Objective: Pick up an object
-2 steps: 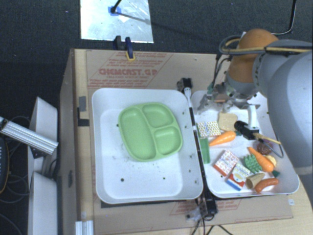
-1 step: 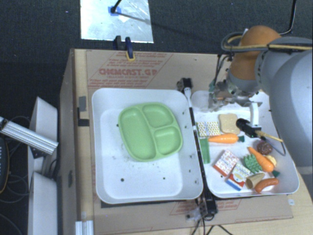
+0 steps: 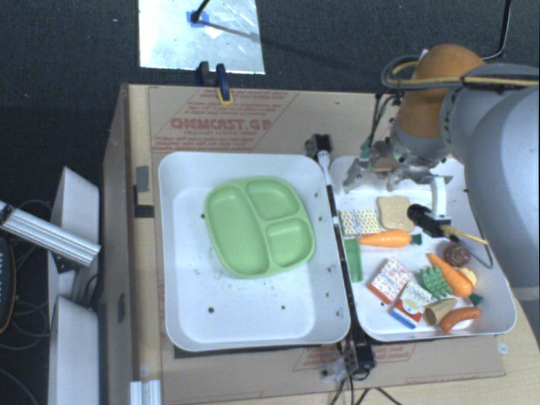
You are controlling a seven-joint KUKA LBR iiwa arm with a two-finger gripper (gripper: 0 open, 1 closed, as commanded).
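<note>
Nearest the camera, a toy sausage (image 3: 461, 317) and an ice cream cone (image 3: 435, 311) lie at the front of the right bin (image 3: 504, 310), jumbled with a carrot (image 3: 385, 240), bread slice (image 3: 392, 212) and small boxes, likely as pick targets. Left bin (image 3: 181, 310) carries a green divided plate (image 3: 259, 226). Over the right bin's far end the tool (image 3: 396, 173) hangs above the toys; whether it is spread or pinching, I cannot tell.
</note>
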